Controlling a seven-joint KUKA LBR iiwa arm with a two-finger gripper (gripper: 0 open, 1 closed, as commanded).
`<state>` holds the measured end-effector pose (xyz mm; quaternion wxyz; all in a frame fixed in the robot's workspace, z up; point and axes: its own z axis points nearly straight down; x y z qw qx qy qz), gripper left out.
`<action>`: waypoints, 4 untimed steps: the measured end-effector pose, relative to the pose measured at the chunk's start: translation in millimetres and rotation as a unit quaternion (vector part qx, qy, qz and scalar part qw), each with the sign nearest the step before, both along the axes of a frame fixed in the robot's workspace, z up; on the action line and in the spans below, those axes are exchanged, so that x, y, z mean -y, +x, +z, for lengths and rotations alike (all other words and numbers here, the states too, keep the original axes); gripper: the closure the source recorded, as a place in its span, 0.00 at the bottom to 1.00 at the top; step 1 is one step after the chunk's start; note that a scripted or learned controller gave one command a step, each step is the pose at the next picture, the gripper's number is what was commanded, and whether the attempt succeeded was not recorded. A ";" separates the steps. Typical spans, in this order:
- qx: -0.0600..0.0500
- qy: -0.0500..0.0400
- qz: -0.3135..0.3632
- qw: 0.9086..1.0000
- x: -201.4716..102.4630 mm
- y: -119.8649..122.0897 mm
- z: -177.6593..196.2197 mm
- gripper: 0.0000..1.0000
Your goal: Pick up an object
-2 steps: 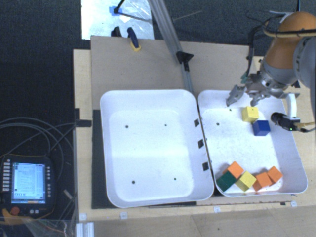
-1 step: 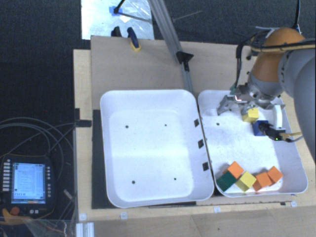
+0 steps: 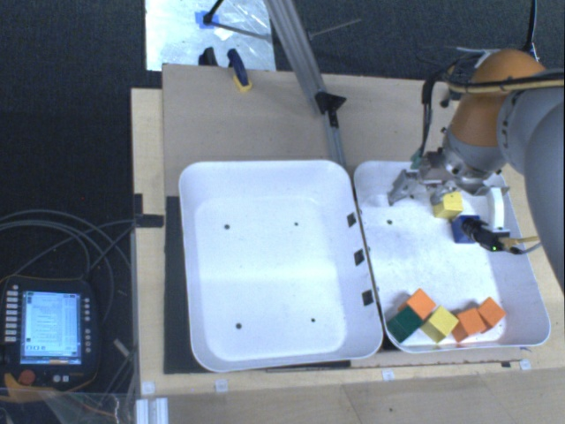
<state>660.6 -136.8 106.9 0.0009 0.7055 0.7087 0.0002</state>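
Dark carpet surrounds a pale wooden bench [image 3: 265, 113] bearing two shallow white plastic bins side by side. The left bin [image 3: 190, 237] has bare floor; the right bin [image 3: 530, 307] holds the blocks. A grey arm with an orange band [image 3: 494, 104] reaches over the right bin's far end, and its pincer [image 3: 441, 188] hangs low there. Just beneath it, near the bin's far right corner, sits a small yellow cube [image 3: 448, 205], with a small blue block [image 3: 465, 229] just beside it toward the near edge. Whether the pincer is spread or pressed together cannot be told; the wrist hides it, and no block is visibly pinched.

The yellow cube looks the likely target. To do this well, the pincer should centre over it and square up to two opposite faces, keeping clear of the blue block. Being a cube, it has no real long axis; its faces sit slightly askew to the bin's walls.

Along the near edge cluster orange [image 3: 421, 303], green [image 3: 405, 324], yellow [image 3: 439, 323] and further orange [image 3: 481, 316] blocks.
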 end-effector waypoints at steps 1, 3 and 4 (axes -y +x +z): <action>0.002 0.000 0.001 1.000 0.2 1.3 12.0 1.00; 0.004 0.000 0.000 1.000 7.1 9.4 129.7 1.00; -0.001 0.001 0.002 1.000 -35.4 -12.0 123.6 1.00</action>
